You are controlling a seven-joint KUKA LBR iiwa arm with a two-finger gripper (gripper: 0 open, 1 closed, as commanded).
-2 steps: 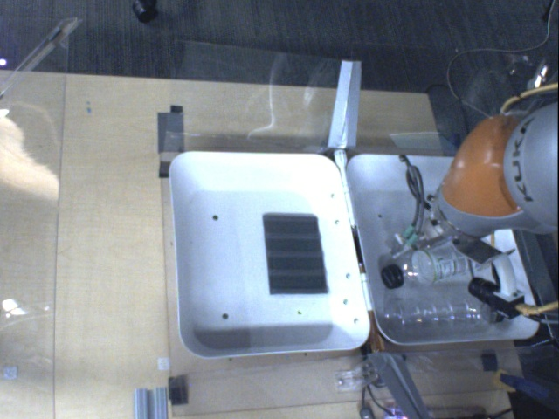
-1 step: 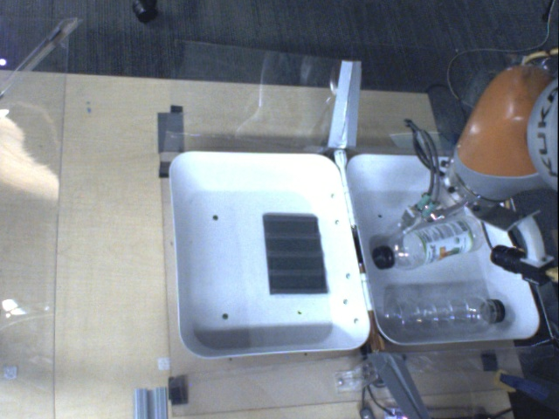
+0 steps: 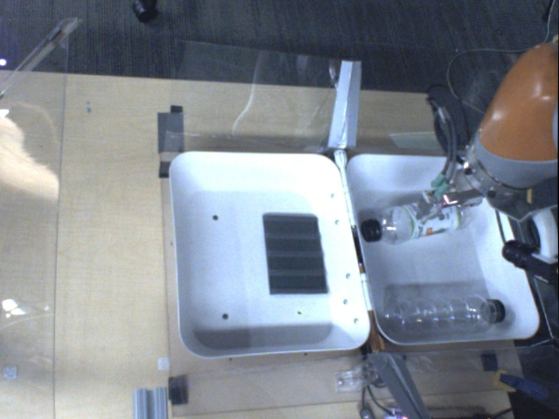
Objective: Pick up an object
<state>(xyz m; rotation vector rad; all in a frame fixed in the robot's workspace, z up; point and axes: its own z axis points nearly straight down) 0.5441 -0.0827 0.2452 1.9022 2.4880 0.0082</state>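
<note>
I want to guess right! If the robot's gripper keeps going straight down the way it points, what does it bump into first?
Probably the small clear bottle with the black cap, lying in the right bin. The gripper sits just above its label end, though depth is hard to judge.

No legible text anywhere, the label on the small bottle (image 3: 410,223) too blurred.
</note>
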